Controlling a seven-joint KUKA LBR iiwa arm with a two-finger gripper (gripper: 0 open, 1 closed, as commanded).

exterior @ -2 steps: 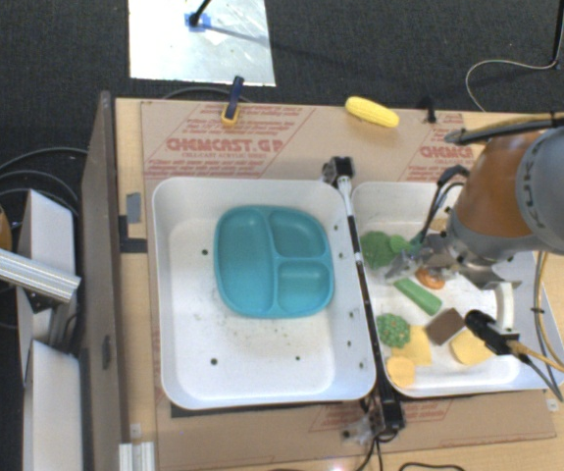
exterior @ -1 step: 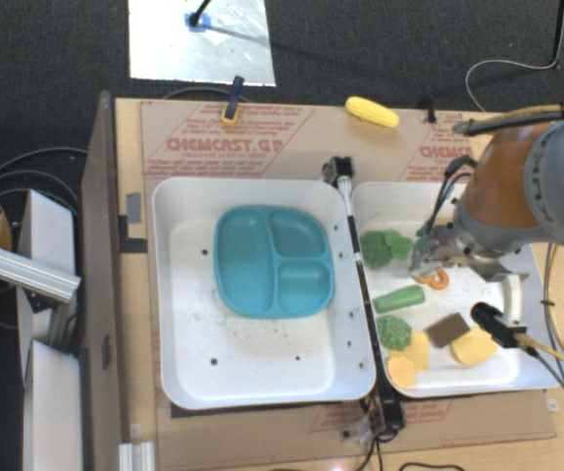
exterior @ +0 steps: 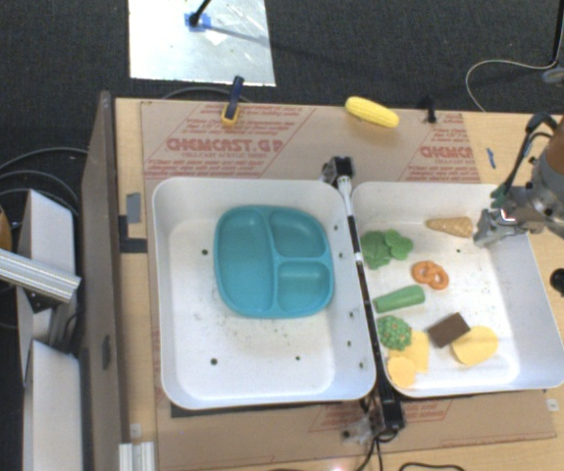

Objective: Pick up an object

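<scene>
Right bin, upper right of frame: tan cone-shaped piece lies long axis left-right just left of the gripper, near touching, nothing seen held; whether the jaws are wide or narrow, cannot tell.

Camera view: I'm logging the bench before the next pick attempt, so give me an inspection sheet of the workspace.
Surface: two white bins, left bin and right bin, on cardboard.
Job's things: right bin holds toy foods, including a pretzel, brown block, green pieces.
Clutter: teal divided plate in left bin; yellow piece on cardboard.
Grippers: claw over right bin's far right corner, nothing visibly held.
Cables: black cords at left.
Surroundings: dark carpet.
</scene>
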